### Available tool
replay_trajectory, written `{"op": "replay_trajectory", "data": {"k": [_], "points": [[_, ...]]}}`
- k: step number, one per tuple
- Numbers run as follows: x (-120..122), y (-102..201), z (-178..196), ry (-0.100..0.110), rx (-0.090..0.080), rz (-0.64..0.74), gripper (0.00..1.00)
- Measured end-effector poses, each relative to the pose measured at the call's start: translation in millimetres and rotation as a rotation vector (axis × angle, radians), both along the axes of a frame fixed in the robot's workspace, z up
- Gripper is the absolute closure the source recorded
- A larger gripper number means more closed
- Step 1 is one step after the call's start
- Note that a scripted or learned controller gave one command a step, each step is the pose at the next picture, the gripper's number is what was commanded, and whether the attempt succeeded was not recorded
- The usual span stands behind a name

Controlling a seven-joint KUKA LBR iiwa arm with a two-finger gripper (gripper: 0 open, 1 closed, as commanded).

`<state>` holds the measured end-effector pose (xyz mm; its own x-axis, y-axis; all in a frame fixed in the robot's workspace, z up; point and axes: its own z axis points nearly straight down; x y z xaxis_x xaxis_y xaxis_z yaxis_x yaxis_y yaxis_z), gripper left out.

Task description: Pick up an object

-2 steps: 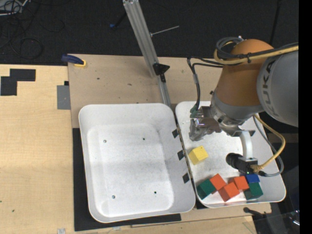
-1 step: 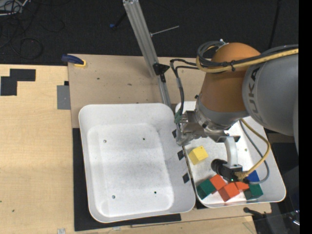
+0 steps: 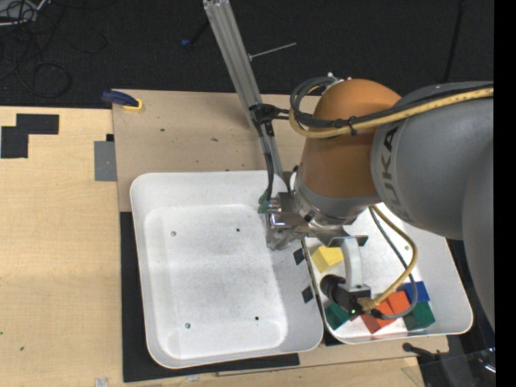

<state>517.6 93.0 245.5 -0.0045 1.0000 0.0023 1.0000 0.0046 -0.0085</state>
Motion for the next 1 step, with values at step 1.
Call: {"op": "replay_trajectory", "data": {"k": [1], "points": [[0.6,-2.7,0.1,-0.001,-0.002,-0.005,0.00]]}}
